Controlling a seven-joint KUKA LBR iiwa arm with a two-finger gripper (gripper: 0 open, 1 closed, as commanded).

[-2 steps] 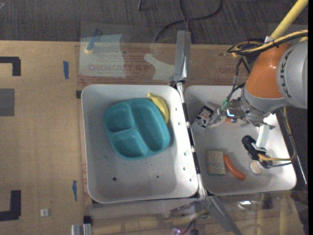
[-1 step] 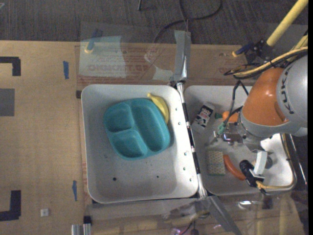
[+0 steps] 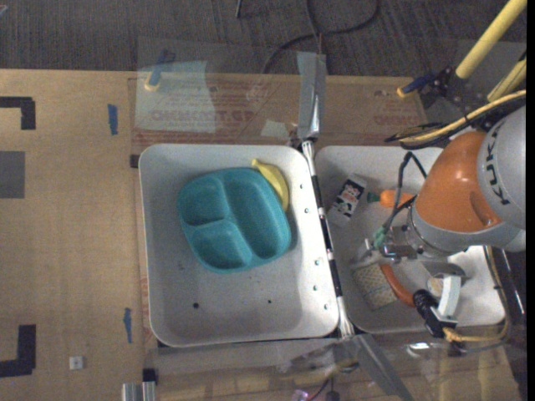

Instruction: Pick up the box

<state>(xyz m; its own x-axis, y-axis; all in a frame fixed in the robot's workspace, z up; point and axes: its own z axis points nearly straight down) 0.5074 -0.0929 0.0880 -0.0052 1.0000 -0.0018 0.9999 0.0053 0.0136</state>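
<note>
A small white and black box [image 3: 349, 195] lies tilted in the right bin [image 3: 476, 307], near its upper left corner. The arm's orange band [image 3: 456, 192] hangs over the middle of that bin. My gripper [image 3: 378, 247] points left below the band, a little below and to the right of the box and apart from it. Nothing shows between the gripper and the box.
A tan, speckled flat block [image 3: 374, 284] lies just under the gripper. A small orange object [image 3: 386, 197] sits to the right of the box. In the left bin [image 3: 234, 307] a teal divided plate [image 3: 234, 220] rests with a banana [image 3: 274, 180] at its upper right edge.
</note>
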